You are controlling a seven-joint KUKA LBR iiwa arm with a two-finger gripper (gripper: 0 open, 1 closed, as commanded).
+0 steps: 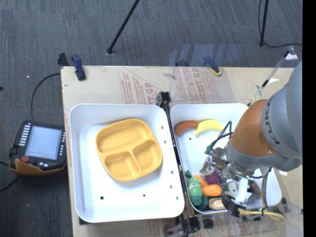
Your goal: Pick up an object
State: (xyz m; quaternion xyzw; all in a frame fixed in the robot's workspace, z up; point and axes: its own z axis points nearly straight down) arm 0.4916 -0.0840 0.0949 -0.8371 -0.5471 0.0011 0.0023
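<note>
My gripper (217,168) hangs low over the near half of the right bin (183,147), just above a pile of toy food. Right beneath it lies a purple bunch of grapes (213,177). In front of that sit an orange carrot (212,189), a green vegetable (195,188) and a beige piece (217,204). A yellow banana (210,126) and a red sausage (185,126) lie apart at the bin's far end. The grey wrist with its orange band (249,130) hides the bin's right side.
The left bin (86,181) holds a yellow divided plate (129,148). A teach pendant (39,147) lies on the floor at the left. Clamps sit on the bench's far edge, and tripod legs stand behind it.
</note>
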